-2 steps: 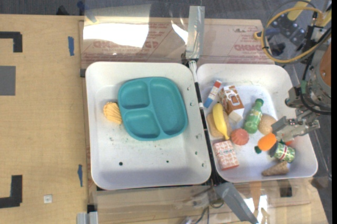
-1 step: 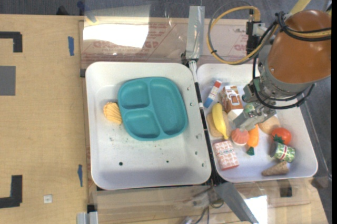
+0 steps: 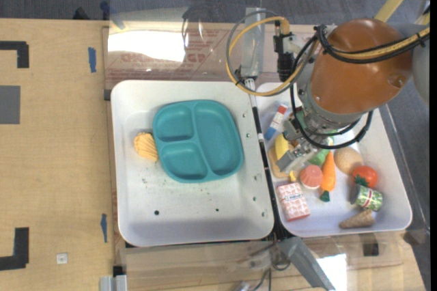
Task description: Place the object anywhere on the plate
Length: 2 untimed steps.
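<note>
A teal plate [image 3: 198,141] with three compartments lies in the left white bin [image 3: 136,214]. A yellow shell-shaped toy [image 3: 145,145] rests against the plate's left edge. My gripper [image 3: 298,148] hangs low over the left part of the right bin [image 3: 392,218], under the orange band of the arm. It sits among toy foods: a yellow piece [image 3: 281,147], a red round piece [image 3: 311,175] and an orange carrot [image 3: 329,173]. The arm hides the fingertips.
The right bin also holds a pink carton [image 3: 293,201], a white tube [image 3: 278,119], a potato-like piece [image 3: 347,159], a tomato [image 3: 364,176], a green-and-red can [image 3: 369,199] and a brown piece [image 3: 358,219]. Cables [image 3: 239,57] loop behind the bins.
</note>
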Each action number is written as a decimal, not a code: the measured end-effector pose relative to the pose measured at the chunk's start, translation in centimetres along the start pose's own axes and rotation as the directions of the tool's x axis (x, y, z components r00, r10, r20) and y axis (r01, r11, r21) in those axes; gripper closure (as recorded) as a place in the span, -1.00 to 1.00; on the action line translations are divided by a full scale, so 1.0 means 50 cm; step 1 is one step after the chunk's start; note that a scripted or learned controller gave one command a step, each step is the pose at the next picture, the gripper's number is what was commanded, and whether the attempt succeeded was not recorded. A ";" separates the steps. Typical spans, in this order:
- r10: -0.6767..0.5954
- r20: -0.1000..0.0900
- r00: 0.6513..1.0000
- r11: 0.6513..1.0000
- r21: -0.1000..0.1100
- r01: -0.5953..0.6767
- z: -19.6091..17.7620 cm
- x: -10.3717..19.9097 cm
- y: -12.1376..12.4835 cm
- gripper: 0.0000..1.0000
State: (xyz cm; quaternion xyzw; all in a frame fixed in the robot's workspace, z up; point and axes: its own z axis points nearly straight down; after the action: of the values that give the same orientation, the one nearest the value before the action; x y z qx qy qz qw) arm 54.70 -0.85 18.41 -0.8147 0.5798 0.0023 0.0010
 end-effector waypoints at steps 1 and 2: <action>0.109 0.000 0.994 0.994 0.007 -0.109 -0.003 0.046 -0.139 1.00; 0.017 -0.002 1.000 1.000 0.002 -0.017 0.000 -0.077 0.116 1.00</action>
State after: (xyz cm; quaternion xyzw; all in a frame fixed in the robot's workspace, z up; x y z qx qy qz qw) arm 47.94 0.90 18.45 -0.8099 0.5866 0.0011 0.0012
